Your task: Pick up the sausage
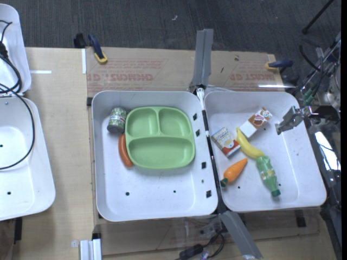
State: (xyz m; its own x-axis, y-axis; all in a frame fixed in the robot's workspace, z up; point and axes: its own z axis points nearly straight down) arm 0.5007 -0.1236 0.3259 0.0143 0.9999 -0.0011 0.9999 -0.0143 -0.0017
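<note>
The desk (65, 161) is carrying two white bins side by side, the left bin (157, 202) sitting in the middle of the frame and the right bin (295, 191) toward the right. A green divided plate (160, 137) is taking up the upper part of the left bin. The claw (287, 122) is hanging over the upper right part of the right bin, well apart from the left bin, and I cannot tell whether it is apart or together; nothing is showing between its fingers. A green bottle (267, 176), a banana (249, 146), a carrot (235, 171) and two small cartons are lying in the right bin. The sausage (125, 151) is lying in the left bin, touching the plate's left edge, just below a small can (116, 119). By my judgement the task is barely beginning: the reach across, the grasp and the lift are all remaining
</note>
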